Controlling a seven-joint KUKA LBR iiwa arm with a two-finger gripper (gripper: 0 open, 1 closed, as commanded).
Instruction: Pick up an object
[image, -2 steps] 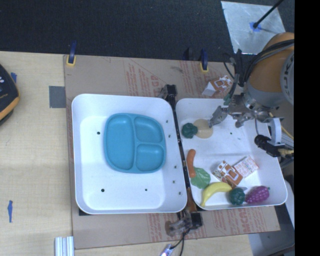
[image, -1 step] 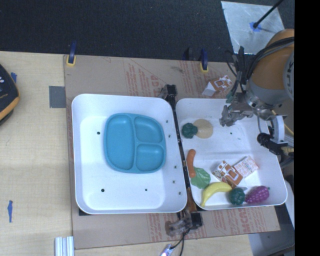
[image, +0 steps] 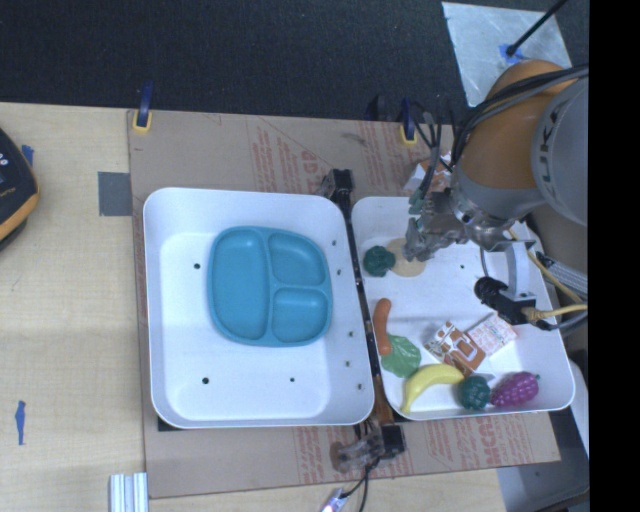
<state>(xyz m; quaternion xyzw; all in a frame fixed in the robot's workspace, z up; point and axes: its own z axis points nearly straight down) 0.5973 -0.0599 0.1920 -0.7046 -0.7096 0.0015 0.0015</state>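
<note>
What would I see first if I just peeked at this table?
Probably the big blue plate with three sections, lying in the middle of the left bin. Next, the grey and orange arm reaching in from the right, with its claw low over the far end of the right bin. Then the bright toy food along that bin's near edge: a banana, purple grapes and a carrot.

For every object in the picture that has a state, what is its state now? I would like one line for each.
gripper: low in the right bin, by the dark green ball; holds nothing I can see.
dark green ball: lying free on the bin floor.
blue plate: flat in the left bin, nothing on it.
banana: lying flat, not lifted.
purple grapes: resting at the bin's near edge.
</note>
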